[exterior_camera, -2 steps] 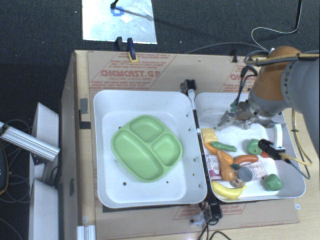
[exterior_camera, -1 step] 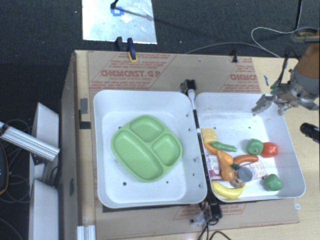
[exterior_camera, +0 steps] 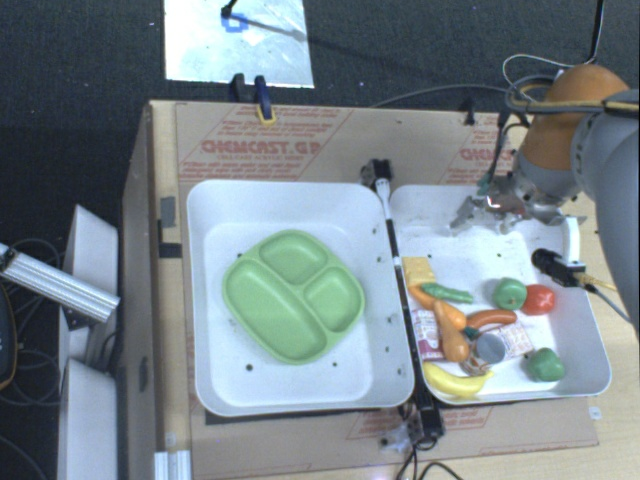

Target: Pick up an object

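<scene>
The gripper [exterior_camera: 487, 208] hovers over the right bin's [exterior_camera: 440, 206] bare far end — grasping nothing, whether released or clenched I cannot tell — well apart from the toy food [exterior_camera: 470, 328].

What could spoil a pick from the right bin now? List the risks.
1. The toys lie heaped: carrot, sausage, green bean and banana touch or overlap, so a descent may catch two or nudge them apart.
2. The banana lies against the right bin front wall, leaving little room beside it.
3. The gripper hangs over the bin's far end, away from the pile.
</scene>
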You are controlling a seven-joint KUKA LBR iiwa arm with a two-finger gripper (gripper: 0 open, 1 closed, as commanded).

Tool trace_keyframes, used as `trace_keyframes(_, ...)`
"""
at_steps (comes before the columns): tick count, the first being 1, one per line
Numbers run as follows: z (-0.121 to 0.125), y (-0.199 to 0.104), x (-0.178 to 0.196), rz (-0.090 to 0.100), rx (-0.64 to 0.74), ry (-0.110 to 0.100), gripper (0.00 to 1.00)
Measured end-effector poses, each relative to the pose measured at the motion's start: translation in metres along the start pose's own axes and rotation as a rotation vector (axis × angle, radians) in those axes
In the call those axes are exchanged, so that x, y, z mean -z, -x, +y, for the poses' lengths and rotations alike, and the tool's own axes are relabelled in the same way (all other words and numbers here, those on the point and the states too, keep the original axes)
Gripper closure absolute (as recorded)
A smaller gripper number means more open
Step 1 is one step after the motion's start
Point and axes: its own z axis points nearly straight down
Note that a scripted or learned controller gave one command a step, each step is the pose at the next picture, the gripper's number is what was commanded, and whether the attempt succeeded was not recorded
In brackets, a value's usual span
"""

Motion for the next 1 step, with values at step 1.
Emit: trace_keyframes(1,0.0011,0.039,0.0998,-0.003,-0.001,0.006,0.0)
